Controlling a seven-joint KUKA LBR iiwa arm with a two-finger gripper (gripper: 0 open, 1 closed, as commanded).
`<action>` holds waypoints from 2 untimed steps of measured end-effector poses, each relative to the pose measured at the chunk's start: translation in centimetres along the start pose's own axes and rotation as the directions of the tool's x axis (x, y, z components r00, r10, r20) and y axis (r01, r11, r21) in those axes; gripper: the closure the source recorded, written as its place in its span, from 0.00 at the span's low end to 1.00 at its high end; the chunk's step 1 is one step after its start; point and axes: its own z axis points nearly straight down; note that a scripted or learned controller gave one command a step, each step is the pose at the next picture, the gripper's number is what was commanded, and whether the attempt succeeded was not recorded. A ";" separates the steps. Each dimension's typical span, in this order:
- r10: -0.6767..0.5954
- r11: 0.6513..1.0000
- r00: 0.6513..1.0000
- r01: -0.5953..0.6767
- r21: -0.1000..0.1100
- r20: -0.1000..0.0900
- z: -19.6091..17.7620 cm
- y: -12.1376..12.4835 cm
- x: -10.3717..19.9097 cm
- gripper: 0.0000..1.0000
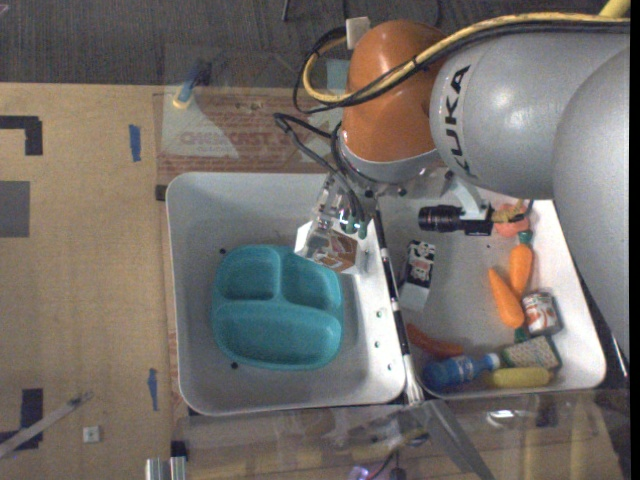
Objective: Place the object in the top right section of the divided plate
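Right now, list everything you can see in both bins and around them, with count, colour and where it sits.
divided plate: one, teal, three sections, middle of the left bin
left bin: one, white, holds the plate
right bin: one, white, holds the small items
small brown object: one, at the gripper tip over the plate's top right corner; grasp unclear
toy carrots: two, orange, right bin centre
bottle: one, blue, right bin front edge
yellow item: one, beside the bottle
small can: one, red and white, right of the carrots
small carton: one, black and white, right bin left side
gripper: one, on the grey arm with orange band, over the left bin's right side
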 end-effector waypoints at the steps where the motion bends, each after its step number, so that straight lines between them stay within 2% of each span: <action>1: 0.143 0.990 0.990 -0.143 0.001 0.000 -5.7 5.6 2.8 1.00; 2: 0.416 0.909 0.909 -0.416 -0.011 0.006 5.3 3.7 -1.4 1.00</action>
